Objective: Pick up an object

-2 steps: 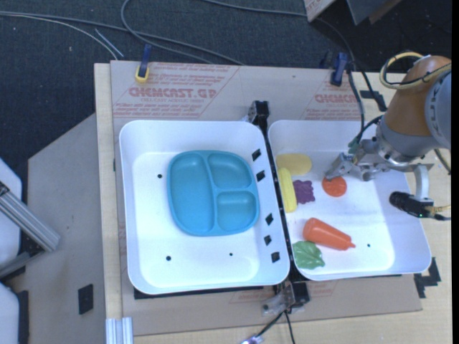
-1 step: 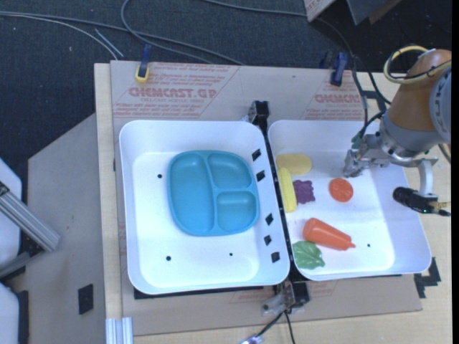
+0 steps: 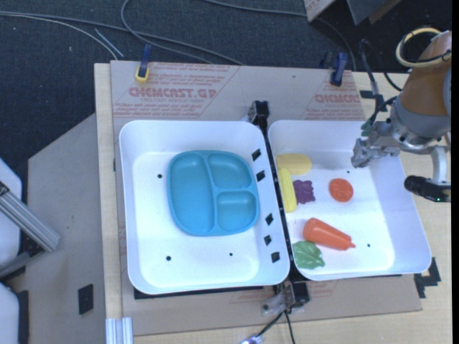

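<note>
right bin point(image 3: 401, 213): one carrot point(image 3: 328, 234), one tomato point(image 3: 341, 190), one grape bunch point(image 3: 304, 191); hand point(image 3: 364, 151) state unclear.

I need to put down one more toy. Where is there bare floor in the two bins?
Left bin: bare strips along the front and left, around the blue tray. Right bin: a bare patch right of the carrot and the orange ball. Its left half is crowded.

Small orange tomato toy point(image 3: 341, 190) lies in the right bin point(image 3: 401, 221).
</note>
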`<act>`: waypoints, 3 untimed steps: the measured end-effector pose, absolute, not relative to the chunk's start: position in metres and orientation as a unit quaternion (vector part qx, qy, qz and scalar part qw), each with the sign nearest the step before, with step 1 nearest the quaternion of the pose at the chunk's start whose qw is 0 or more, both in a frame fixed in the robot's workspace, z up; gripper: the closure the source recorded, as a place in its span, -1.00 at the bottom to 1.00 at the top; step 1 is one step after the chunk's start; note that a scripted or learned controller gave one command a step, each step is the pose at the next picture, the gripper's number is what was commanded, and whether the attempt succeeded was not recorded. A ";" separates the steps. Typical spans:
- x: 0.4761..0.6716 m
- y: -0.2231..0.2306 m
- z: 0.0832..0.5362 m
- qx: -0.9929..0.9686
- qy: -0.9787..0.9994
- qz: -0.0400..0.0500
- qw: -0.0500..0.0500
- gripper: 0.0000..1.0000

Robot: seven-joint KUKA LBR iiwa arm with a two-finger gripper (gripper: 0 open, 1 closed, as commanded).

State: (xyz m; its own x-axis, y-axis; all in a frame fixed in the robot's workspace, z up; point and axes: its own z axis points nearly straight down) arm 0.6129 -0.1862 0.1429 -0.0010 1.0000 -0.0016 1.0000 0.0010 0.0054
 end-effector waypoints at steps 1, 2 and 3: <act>0.612 -0.187 0.208 0.707 0.708 0.002 0.004 1.00; 0.612 -0.187 0.208 0.707 0.708 0.001 0.001 1.00; 0.593 -0.144 0.219 0.706 0.709 0.000 -0.002 1.00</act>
State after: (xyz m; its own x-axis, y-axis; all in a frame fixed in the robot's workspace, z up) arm 0.5933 -0.1442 0.2193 -0.0040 1.0000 0.0029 1.0000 0.0040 -0.0017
